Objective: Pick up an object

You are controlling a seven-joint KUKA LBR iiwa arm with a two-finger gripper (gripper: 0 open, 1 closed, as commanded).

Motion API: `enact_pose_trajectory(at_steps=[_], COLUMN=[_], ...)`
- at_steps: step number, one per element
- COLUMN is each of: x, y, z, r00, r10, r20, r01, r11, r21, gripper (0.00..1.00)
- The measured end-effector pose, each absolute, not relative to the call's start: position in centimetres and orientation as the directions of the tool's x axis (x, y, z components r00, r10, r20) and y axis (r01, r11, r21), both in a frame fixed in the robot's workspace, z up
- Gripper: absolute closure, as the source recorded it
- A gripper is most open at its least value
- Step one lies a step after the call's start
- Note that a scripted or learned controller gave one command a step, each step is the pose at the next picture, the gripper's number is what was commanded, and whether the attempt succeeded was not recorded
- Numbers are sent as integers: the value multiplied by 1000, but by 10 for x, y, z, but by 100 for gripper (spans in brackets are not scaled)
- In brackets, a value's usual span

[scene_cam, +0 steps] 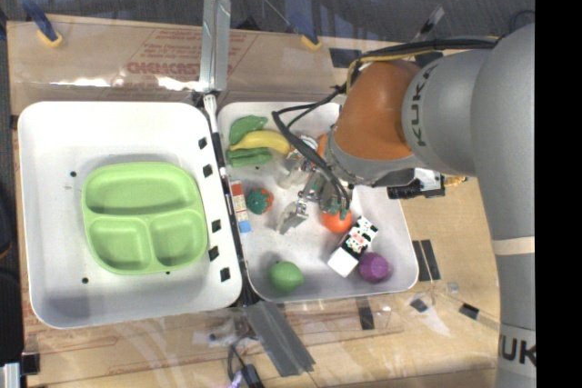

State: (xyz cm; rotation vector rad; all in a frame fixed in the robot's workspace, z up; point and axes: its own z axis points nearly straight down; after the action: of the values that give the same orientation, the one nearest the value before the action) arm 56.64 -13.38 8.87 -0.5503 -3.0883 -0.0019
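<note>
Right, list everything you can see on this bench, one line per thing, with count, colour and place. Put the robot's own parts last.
shallow white bins: two, white, side by side on the bench.
green plastic divided tray: one, light green, in the left bin.
yellow toy banana: one, yellow, top left of the right bin.
green leafy toy: one, green, beside the banana.
green round toy fruit: one, green, near the right bin's bottom edge.
purple round toy: one, purple, bottom right of the right bin.
black-and-white patterned block: one, left of the purple toy.
small red and teal toy: one, left part of the right bin.
orange-red round toy: one, beside the pincer.
arm: one, grey with an orange band, from the right.
pincer: one, metallic, low over the right bin.
</note>
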Motion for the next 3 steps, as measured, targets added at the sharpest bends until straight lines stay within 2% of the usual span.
enact_pose_trajectory(at_steps=[1,2,3], x=[585,603,572], y=[-130,-102,-117], z=[89,89,89], r00=[-948,-891,-553], r10=[317,454,833], r20=[4,3,4], r01=[317,454,833], r11=[948,891,553], r21=[0,-2,-5], gripper=[0,0,0])
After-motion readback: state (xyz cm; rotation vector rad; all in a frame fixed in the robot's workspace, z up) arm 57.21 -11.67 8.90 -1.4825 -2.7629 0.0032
